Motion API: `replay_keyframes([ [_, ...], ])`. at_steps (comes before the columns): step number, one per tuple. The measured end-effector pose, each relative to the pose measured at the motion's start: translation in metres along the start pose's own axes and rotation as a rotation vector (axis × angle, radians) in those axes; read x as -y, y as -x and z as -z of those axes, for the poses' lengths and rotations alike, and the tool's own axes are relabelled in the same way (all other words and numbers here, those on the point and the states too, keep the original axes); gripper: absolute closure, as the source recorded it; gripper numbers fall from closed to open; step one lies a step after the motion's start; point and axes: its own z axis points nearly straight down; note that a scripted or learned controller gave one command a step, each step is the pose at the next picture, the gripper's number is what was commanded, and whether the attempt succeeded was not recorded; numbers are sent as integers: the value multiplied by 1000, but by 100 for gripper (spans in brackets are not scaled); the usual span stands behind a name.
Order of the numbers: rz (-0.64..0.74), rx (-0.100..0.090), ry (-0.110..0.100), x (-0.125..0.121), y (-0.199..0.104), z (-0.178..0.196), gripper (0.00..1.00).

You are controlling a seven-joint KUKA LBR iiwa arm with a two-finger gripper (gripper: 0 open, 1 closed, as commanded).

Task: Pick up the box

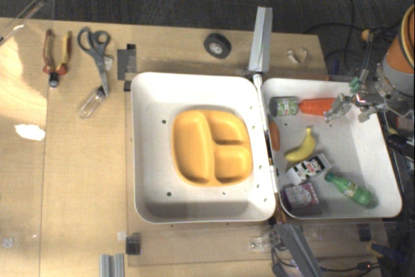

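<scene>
— While I scan from the left, what do you want first?

— Bench items, then bins.

— I see pliers and scissors on the bench, with a tape roll further along. My left bin holds 1 yellow divided tray with 3 compartments.

— And the box?

— It's in the right bin, near the front left: a small black-and-white box, just below the banana and above a purple packet. A green bottle lies to its right; a can and a carrot sit at the back.

— Gripper?

— My gripper hangs over the bin's back right, well apart from the box. I cannot tell whether its fingers are apart or together.
</scene>
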Motion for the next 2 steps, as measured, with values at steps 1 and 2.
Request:
replay_keyframes([
  [1, 170, 12, 28, -67, -9, -90, 0],
  [2, 391, 32, 33, -68, -44, -92, 0],
])
